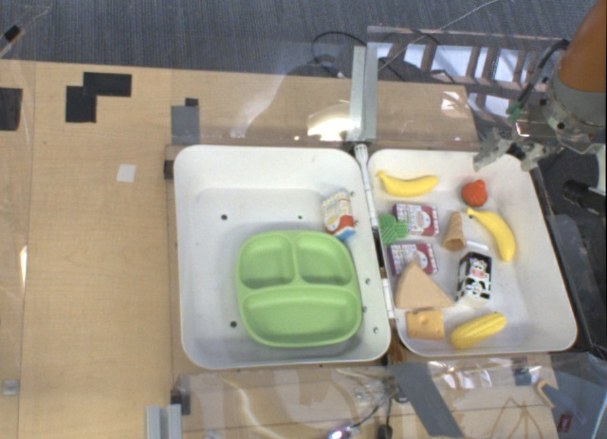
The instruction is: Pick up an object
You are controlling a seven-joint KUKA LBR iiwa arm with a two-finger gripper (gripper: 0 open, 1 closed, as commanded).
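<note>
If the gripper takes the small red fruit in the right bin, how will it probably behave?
The red fruit looks round and smooth, so it may roll if nudged and could slip between two fingers. It is small, so probably light. It lies near the bin's far wall, close to a banana, which may get bumped.

Bright, even overhead light; glare patch on the clear cover [327, 129] behind the bins; slightly soft focus.
</note>
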